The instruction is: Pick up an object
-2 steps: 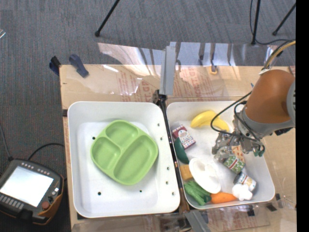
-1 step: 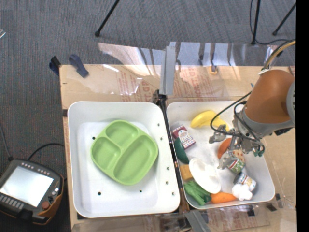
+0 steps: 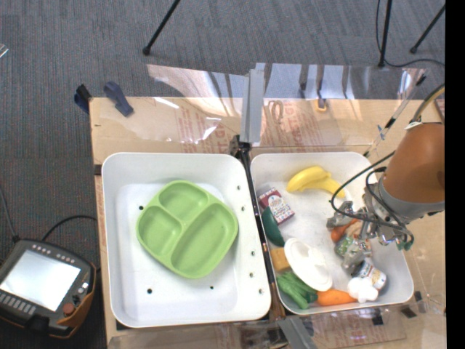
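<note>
basically the gripper [image 3: 356, 247] hangs low over the right bin [image 3: 320, 160], right above a small orange thing [image 3: 340, 233] just left of it; can't tell its grip state.

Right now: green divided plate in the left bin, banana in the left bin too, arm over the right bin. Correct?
Not quite. The camera view shows the banana in the right bin, near its far wall, not in the left one. The rest holds: the green divided plate lies in the left bin, and the arm is over the right bin.
</note>
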Controlling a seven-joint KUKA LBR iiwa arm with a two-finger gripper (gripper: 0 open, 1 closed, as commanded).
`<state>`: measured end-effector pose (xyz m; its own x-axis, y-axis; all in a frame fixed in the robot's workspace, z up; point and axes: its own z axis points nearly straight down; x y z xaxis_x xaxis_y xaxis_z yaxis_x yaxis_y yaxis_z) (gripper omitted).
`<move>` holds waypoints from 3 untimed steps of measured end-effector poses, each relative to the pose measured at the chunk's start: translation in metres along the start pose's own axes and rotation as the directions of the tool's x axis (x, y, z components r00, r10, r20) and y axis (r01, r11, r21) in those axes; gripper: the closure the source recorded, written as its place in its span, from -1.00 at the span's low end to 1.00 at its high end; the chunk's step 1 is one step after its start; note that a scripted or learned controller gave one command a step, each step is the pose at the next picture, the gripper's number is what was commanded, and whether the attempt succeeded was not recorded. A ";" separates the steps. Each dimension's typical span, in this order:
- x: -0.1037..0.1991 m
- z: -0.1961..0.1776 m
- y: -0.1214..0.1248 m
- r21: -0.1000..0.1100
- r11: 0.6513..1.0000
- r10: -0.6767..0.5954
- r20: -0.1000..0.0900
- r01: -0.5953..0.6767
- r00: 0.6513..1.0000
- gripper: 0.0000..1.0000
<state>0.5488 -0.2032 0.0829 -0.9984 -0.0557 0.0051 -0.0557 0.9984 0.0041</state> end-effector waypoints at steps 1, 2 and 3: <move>0.001 0.000 0.005 0.000 0.999 -0.046 -0.001 0.046 0.999 -1.00; -0.001 -0.007 0.007 -0.004 0.999 -0.050 -0.003 0.050 0.999 1.00; -0.095 -0.001 -0.015 0.001 1.000 -0.028 0.004 0.028 1.000 1.00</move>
<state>0.6444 -0.2130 0.0836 -0.9965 -0.0832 0.0007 -0.0832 0.9965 0.0032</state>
